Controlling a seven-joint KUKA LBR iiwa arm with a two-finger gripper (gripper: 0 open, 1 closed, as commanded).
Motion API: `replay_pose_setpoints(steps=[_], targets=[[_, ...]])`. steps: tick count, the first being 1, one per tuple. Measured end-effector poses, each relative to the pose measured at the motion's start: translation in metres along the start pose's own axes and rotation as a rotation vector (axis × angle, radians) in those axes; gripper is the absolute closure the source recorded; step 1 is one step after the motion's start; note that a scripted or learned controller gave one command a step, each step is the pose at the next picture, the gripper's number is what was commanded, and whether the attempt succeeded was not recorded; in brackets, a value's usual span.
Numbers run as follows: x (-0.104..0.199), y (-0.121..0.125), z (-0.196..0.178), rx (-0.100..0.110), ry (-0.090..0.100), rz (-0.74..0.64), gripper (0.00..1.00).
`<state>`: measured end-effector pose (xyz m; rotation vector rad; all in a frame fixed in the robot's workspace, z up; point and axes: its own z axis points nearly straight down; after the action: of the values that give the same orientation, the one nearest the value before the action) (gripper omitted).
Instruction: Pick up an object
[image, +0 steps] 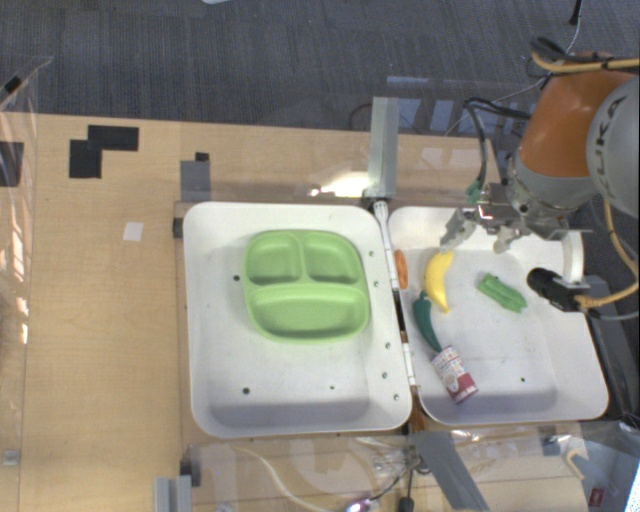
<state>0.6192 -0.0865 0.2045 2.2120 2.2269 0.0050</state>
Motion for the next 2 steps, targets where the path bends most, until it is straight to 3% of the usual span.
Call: replay_pose_setpoints(steps=[1,2], targets=[[-0.013,0.002,0.102,0.002,0.0,-0.092,0.0],[-0.012,0.004,0.089,-0.006,0.0,-0.093,1.0]])
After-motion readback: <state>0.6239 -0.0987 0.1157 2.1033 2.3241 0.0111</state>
